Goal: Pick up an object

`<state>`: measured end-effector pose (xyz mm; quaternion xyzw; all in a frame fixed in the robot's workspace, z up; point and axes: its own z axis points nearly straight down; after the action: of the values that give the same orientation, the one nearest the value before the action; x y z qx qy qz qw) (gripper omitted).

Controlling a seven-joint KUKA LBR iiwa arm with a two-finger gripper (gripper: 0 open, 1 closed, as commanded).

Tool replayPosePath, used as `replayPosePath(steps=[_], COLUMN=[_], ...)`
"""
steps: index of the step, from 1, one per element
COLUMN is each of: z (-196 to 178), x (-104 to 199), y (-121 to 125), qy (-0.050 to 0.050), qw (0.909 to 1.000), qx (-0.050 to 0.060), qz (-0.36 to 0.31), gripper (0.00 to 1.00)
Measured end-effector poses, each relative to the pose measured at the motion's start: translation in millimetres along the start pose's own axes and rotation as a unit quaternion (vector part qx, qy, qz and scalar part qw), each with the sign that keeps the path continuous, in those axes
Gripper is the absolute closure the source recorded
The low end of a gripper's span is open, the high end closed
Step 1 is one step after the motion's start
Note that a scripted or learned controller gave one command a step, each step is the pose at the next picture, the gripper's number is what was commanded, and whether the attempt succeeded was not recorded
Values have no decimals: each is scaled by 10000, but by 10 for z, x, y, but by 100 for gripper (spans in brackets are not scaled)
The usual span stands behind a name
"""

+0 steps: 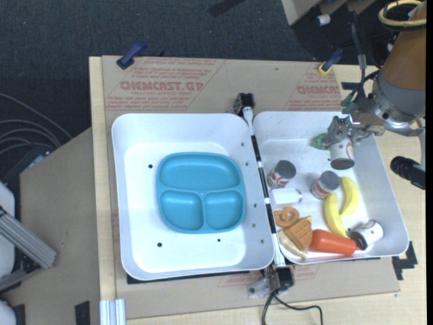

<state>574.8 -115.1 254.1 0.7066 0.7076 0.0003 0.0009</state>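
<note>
My gripper (340, 133) hangs over the far right part of the right bin (379, 158), on the grey arm with its orange band. Just under it a small white can with a dark top (342, 156) stands tilted, and a green item (319, 141) lies to the gripper's left. Whether the can is touched I cannot tell. Further forward lie a yellow banana (338, 205), an orange carrot (331, 242), a pretzel (286, 216), a tan wafer (300, 234), two small grey-topped cans (281, 172) (328, 183), a white block (285, 196) and a white-and-black cylinder (369, 232).
The left bin (135, 181) holds a blue divided plate (201, 190). Both bins rest on a cardboard sheet (176, 83) held by blue clamps (130, 55). Black clips (243, 103) join the bins at their shared wall. Cables lie on the dark floor at the left.
</note>
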Motion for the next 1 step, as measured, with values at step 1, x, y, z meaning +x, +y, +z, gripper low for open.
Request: replayPosePath(steps=[1], z=[-63], x=[307], y=[-44], qy=[9], qw=[10000], qx=[16], qz=[0], gripper=[100])
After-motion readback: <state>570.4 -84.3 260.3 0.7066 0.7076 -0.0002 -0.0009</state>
